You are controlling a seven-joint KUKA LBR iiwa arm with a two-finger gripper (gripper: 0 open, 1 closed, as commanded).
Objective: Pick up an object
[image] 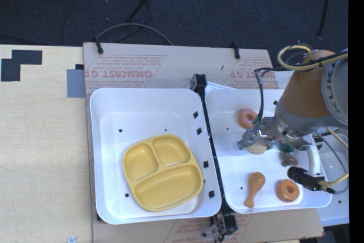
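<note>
the end effector (254, 141) sits low in the right bin (227, 116), over a pale rounded object (257, 148) it seems to touch; whether it is spread or closed cannot be told. a pink ring (247, 118) lies just beyond, a toy drumstick (254, 187) and an orange donut (288, 190) nearer. the left bin (105, 122) holds a yellow divided plate (164, 171).

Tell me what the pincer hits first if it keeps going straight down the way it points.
Most likely the pale rounded object right under the pincer in the right bin; the bin floor lies beneath that. Depth is hard to judge from this slanted view, so contact may already be close.
</note>
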